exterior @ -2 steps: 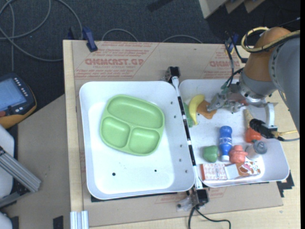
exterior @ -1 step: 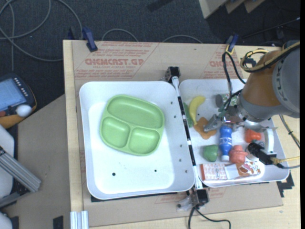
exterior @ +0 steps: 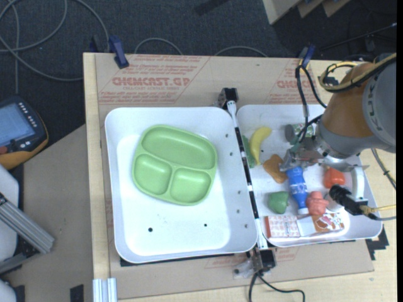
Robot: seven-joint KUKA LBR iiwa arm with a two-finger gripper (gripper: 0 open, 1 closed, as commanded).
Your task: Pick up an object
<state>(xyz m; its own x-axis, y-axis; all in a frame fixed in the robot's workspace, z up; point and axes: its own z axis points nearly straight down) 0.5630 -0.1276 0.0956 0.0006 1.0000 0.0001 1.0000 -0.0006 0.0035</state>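
Blue bottle — glossy, cylindrical — lies beneath the pincer.

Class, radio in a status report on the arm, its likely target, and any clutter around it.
Gripper low in right bin, over blue bottle. No grasp visible. Crowded by banana, orange piece, green piece. Green divided plate in left bin.

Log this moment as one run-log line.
arm: over right bin | gripper: above blue bottle, fingers unclear | nearby: banana, green item | left bin: green divided plate
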